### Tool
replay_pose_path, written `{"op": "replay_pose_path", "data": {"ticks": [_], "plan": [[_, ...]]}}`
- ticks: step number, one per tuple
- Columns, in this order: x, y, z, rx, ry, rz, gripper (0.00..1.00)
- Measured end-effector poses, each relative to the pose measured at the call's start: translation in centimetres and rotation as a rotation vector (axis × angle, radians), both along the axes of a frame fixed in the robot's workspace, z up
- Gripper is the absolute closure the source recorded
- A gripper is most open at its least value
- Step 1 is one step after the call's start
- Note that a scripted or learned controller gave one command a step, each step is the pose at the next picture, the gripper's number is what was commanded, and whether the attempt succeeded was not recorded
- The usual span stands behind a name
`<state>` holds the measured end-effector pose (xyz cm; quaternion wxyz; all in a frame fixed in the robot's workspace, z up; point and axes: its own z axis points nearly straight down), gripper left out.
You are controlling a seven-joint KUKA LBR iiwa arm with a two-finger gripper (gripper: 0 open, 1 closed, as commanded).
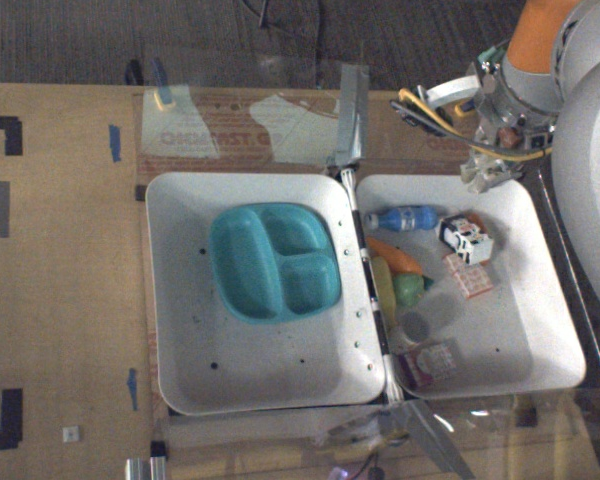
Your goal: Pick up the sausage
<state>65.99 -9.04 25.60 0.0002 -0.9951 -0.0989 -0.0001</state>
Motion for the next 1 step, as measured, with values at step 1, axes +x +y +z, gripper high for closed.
{"op": "replay_pose_path", "data": {"ticks": [1], "plan": [[0.19, -0.06, 1.87, 0.0, 0.001, 0.015, 1.0]]}}
